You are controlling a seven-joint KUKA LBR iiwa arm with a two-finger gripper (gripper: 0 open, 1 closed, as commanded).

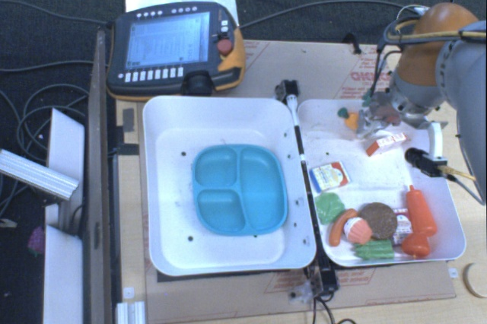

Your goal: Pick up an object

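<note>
My gripper [370, 122] hangs low over the far end of the right bin [455, 239]. Just to its left lies a small orange carrot [350, 118], and a red and white carton [386, 141] sits right in front of it. Nothing shows between the gripper and either one. Further forward in the same bin lie a white packet [329, 176], a green leaf piece [329, 206], a sausage [342, 227], a brown round patty [378, 219] and a red ketchup bottle [420, 211].
The left bin [163, 163] holds a blue divided plate [239, 189]. A green pepper [373, 251] and a red piece [415, 245] lie at the right bin's near edge. A teach pendant [175, 45] rests behind the left bin.
</note>
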